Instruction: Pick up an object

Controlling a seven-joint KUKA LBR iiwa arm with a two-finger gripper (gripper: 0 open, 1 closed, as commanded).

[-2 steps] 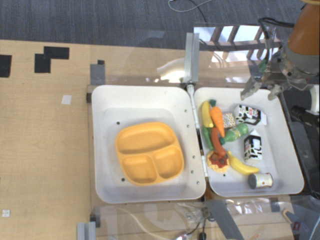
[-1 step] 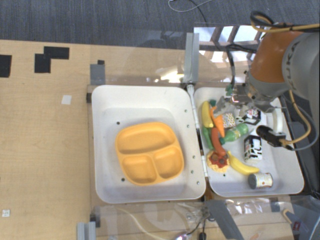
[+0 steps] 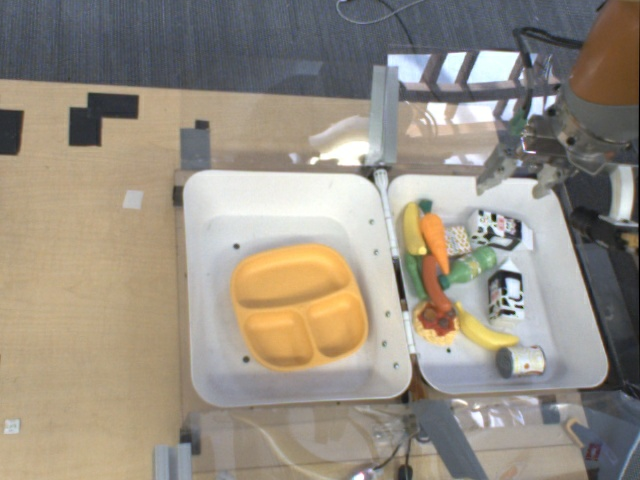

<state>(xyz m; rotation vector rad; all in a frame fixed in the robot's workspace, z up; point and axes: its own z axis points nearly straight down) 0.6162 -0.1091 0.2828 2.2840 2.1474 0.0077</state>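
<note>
Gripper [image 3: 521, 176] above the far rim of the right bin [image 3: 585, 353], fingers spread open, nothing between them. Below in that bin: carrot [image 3: 433, 240], banana [image 3: 484, 332], green bottle [image 3: 470, 266], two black-and-white cartons, small can [image 3: 521, 361]. Yellow divided tray [image 3: 298, 306] in the left bin [image 3: 205, 268].

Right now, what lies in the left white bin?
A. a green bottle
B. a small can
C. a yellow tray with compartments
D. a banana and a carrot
C: the yellow tray with three compartments sits in the left bin; the food toys lie in the right bin.
</note>
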